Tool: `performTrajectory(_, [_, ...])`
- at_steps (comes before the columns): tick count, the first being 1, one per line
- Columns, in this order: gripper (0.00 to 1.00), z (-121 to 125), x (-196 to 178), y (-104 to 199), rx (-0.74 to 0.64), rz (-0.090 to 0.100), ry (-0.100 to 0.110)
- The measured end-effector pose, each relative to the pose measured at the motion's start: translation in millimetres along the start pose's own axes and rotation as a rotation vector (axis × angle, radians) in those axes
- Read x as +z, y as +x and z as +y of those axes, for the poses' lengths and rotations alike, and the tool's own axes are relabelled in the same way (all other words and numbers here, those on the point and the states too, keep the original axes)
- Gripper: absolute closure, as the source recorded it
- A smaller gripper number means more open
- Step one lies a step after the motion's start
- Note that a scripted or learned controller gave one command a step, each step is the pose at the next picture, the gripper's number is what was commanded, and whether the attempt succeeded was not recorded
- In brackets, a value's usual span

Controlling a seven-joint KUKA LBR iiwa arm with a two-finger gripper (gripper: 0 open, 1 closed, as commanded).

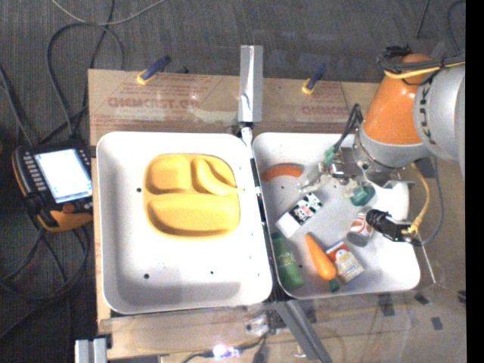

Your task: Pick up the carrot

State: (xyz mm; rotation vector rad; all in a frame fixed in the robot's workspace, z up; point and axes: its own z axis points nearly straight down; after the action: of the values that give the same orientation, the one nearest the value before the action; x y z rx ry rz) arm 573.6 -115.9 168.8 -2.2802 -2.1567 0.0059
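Note:
The carrot [320, 255] is orange and tapered. It lies in the right bin [408, 278] near the front wall, between a green bottle [286, 259] and a small carton [348, 264]. My gripper [346, 175] hangs over the middle of the right bin, behind and slightly right of the carrot and well apart from it. Its teal-tipped fingers [362, 195] stand open with nothing between them.
The right bin also holds a white box with black print [301, 212], an orange-red item [281, 172] at the back, a can [361, 228] and a white cup [395, 199]. A yellow divided tray [193, 195] lies in the left bin [121, 278].

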Motion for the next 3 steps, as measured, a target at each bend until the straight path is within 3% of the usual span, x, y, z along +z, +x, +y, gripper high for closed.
performTrajectory(1, [0.00,-28.8,54.6,-14.8,-0.161,0.002,-0.036])
performTrajectory(2, [0.00,-65.4,58.6,-5.2,-0.356,-0.028,-0.083])
performTrajectory(3, [0.00,-65.7,57.8,-4.9,-0.579,-0.032,-0.078])
